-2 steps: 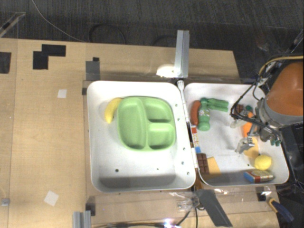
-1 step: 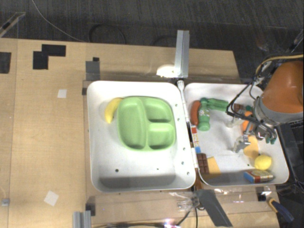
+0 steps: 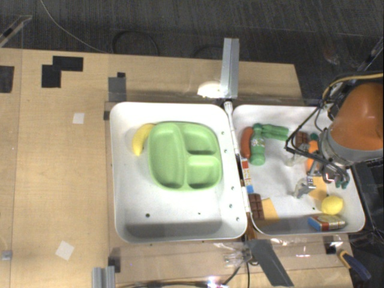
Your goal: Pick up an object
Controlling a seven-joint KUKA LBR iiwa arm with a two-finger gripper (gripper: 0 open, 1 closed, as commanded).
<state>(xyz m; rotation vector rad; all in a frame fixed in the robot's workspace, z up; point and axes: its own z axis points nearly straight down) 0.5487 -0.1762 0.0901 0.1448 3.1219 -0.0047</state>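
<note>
The tool [image 3: 307, 185] hangs in the right bin [image 3: 282, 221]; its grip cannot be told. Just beside it lies a yellow lemon [image 3: 332, 205], probably light, smooth, roll-prone: best pinched across its middle.

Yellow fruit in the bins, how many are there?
2: a banana in the left bin beside the green tray, a lemon in the right bin. Others may be hidden.

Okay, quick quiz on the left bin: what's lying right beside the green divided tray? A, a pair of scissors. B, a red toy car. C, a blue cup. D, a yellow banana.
D: a yellow banana lies against the left edge of the green divided tray in the left bin.
</note>
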